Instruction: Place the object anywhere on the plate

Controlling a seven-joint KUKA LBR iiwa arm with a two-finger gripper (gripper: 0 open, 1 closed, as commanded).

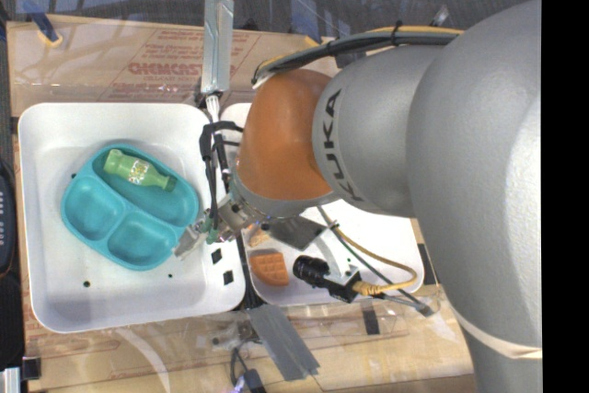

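- 2 white bins side by side; left bin (55,290) holds a teal plate (138,239) with 3 compartments.
- Green bottle (138,170) lies on its side in the plate's upper compartment, cap end pointing to the right and slightly down. It rests on the plate, well inside the rim.
- Gripper (193,239) is low over the left bin's right side, at the plate's right edge, apart from the bottle. Cannot tell if it touches the plate.
- Gripper state: cannot tell, the tip is small and partly hidden under the wrist.
- Arm (460,106) comes in from the right, and its orange band (281,138) covers much of the right bin (391,239).
- Brown waffle-like piece (269,267) lies at the right bin's near left corner.
- Cardboard sheet (156,60) with red print lies behind the bins, with a grey metal bar (218,37) on it.
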